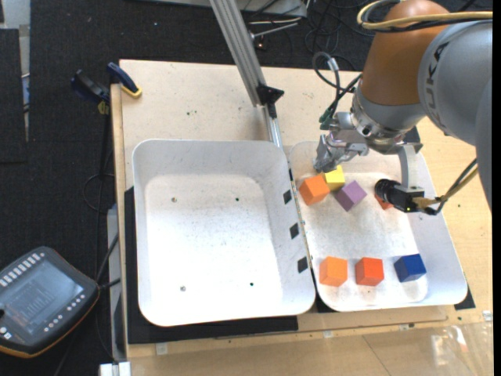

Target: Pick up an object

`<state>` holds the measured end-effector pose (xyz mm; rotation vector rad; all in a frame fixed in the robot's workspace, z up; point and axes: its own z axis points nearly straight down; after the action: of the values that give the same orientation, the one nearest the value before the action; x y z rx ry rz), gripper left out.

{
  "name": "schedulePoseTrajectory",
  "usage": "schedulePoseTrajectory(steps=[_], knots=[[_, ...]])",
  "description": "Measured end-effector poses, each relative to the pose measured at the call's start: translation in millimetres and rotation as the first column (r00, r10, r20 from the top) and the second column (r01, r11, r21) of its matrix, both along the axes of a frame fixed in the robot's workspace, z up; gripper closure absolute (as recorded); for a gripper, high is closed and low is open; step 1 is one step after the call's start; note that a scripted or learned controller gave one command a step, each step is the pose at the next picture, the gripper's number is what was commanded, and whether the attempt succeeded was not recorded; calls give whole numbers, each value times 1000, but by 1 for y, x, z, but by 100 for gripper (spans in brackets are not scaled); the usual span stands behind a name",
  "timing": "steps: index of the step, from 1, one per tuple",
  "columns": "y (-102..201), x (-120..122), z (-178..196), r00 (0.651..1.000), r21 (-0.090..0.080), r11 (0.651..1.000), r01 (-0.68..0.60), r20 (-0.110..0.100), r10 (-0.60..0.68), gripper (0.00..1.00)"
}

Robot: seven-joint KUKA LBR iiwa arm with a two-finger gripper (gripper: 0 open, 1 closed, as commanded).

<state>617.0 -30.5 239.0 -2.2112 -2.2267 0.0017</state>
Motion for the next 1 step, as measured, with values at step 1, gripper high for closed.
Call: schedulePoseTrajectory(steps=[1], knots=[[46,-23,-9,1000,0,1000,0,0,0,100]])
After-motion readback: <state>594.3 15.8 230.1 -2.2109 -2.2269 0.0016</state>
